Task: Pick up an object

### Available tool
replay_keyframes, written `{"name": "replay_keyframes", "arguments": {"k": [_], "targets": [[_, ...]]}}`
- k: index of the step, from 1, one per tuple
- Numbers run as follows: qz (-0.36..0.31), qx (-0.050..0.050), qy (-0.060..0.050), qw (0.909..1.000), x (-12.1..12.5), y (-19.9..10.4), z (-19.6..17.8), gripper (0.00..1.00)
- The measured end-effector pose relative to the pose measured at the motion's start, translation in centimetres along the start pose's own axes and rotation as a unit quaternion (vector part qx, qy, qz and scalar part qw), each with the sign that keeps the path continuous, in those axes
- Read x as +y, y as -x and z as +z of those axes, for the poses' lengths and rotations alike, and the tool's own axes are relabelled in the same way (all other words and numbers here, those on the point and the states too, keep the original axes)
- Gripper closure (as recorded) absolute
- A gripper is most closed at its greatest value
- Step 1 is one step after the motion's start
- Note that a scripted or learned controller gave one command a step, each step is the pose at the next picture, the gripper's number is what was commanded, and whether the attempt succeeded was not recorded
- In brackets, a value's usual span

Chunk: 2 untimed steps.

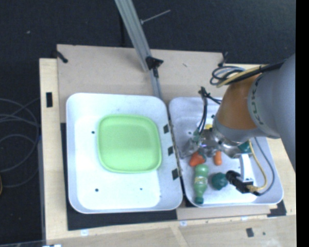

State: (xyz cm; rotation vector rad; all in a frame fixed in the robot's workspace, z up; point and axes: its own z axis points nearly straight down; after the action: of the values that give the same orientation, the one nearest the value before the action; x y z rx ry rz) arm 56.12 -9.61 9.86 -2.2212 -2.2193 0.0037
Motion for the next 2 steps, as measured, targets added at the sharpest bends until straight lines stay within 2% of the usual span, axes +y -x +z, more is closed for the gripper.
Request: {"name": "replay_keyframes", "arguments": {"k": [1, 2], "targets": [[0.001, 0.001, 0.002, 1.0, 0.1, 0.0, -1.3, 1.0], [0.0, 0.0, 0.004, 1.0, 1.0, 0.2, -7.2, 1.0]]}}
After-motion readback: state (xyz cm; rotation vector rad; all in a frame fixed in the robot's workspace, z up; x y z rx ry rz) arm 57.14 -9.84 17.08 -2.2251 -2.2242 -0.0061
